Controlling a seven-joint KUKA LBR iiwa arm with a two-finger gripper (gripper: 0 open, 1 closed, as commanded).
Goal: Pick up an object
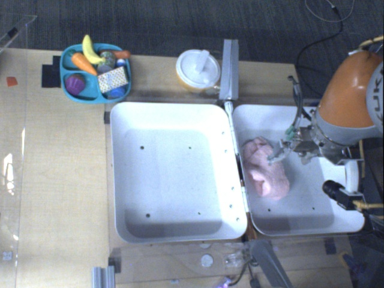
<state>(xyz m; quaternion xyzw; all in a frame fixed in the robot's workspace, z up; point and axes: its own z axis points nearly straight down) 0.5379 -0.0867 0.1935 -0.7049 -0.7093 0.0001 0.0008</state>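
1 pink soft lump [264, 174] was seen in the right bin [312, 212], near its left wall. The pincer [285, 150] was placed at the lump's upper right edge; its opening could not be judged. A slip off the edge was considered likely.

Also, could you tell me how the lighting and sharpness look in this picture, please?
In the camera view, light is soft and even; the left bin shows faint shadow along its near wall; the pink object and the hand look slightly blurred.
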